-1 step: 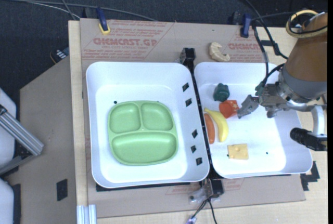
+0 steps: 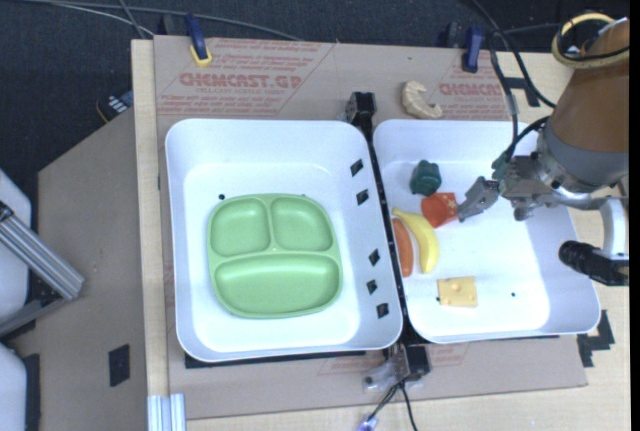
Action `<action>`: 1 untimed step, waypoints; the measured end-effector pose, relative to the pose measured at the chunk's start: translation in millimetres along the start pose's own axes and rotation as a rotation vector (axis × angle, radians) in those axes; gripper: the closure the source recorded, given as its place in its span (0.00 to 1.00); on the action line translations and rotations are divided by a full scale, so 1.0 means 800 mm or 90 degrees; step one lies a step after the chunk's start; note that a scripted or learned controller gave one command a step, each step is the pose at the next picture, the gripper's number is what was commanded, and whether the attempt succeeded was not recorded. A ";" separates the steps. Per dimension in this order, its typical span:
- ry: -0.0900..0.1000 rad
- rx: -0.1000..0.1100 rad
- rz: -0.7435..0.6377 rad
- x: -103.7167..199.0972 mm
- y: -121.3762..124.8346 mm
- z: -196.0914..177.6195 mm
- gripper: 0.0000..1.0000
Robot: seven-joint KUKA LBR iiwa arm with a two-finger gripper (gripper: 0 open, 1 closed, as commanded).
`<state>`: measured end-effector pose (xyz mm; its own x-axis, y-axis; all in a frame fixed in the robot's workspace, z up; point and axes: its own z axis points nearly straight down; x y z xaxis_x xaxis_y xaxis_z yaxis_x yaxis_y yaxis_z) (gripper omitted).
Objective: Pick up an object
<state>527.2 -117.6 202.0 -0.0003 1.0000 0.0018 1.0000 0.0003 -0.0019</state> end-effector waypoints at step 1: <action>0.001 0.004 0.001 -0.005 -0.004 0.078 0.00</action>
<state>523.7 -121.7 140.0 0.0014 1.0000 0.0030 1.0000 -0.0013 -0.0081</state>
